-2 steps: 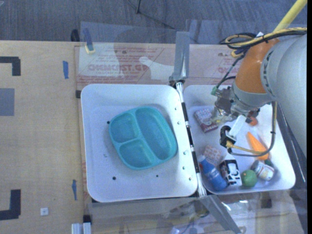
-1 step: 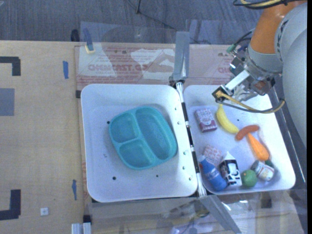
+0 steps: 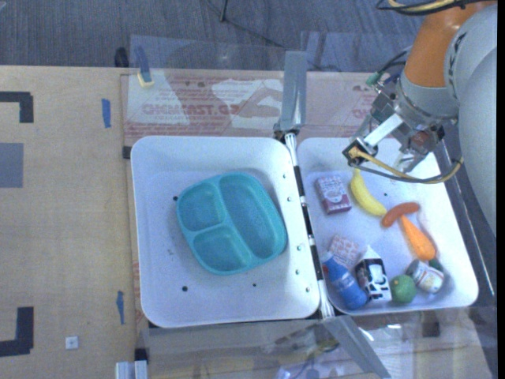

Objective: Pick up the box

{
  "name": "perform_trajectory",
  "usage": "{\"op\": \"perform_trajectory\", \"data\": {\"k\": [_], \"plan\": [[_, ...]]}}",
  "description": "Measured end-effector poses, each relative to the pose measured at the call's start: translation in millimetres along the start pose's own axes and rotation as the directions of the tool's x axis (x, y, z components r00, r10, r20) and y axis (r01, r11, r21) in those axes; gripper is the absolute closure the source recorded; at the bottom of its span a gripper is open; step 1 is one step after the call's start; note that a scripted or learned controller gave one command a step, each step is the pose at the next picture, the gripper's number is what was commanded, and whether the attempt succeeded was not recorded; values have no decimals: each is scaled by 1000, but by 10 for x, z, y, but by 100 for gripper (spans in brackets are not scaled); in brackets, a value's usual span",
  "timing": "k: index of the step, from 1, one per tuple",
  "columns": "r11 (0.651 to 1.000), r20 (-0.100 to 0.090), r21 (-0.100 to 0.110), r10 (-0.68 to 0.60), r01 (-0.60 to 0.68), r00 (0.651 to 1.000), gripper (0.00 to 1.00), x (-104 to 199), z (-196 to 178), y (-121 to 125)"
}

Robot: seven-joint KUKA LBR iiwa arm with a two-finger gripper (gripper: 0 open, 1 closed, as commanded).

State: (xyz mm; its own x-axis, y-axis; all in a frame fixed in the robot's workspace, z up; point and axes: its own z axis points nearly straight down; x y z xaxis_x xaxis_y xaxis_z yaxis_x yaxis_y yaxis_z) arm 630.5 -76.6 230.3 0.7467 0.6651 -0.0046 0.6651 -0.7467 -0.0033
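The jaws (image 3: 357,153), whose state I cannot tell, hang just above the box (image 3: 333,193)

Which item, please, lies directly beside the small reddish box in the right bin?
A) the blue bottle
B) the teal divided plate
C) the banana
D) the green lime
C: the banana lies just to the right of the box in the right bin, while the other items sit farther off and the plate is in the left bin.

Teal divided plate (image 3: 230,222) in left bin (image 3: 150,290), banana (image 3: 366,195), carrot (image 3: 419,239), lime (image 3: 403,289) in right bin (image 3: 465,283)
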Motion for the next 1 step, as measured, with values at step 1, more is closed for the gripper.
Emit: {"op": "perform_trajectory", "data": {"k": [1], "plan": [[993,1,3,-120,120,993,0,384,494,-435]]}}
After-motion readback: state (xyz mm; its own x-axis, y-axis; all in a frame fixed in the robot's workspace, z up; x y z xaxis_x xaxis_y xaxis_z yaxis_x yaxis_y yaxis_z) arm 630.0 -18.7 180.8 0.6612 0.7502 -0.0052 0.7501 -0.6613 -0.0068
